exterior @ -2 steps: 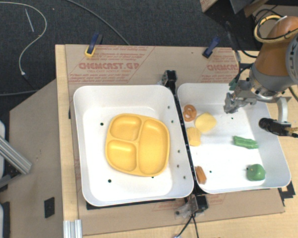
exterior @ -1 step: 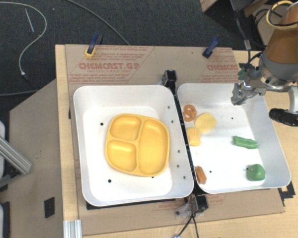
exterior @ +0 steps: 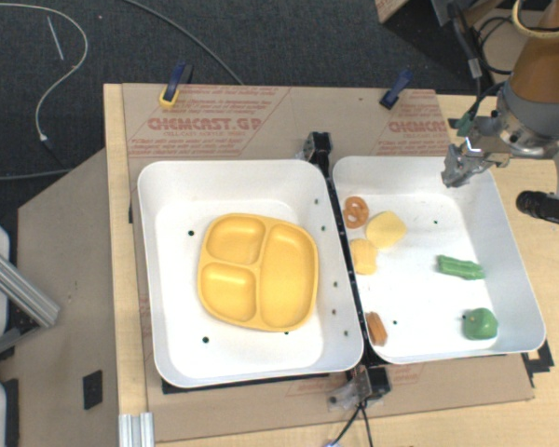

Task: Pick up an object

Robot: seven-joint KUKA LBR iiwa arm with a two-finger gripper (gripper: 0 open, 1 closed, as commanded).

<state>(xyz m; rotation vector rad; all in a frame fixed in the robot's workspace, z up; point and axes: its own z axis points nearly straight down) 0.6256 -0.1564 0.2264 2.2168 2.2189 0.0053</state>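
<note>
The right bin holds several toy foods: an orange pretzel, a pale yellow round piece, a yellow-orange piece, a small orange piece by the near left wall, a green pod and a green pepper. My gripper hangs above the far right corner of this bin, away from all of them. Nothing shows between its fingertips.
The left bin holds a yellow three-compartment plate. Blue clamps sit on the cardboard's far edge. A black clip joins the bins at the back. Cables lie on the dark floor.
</note>
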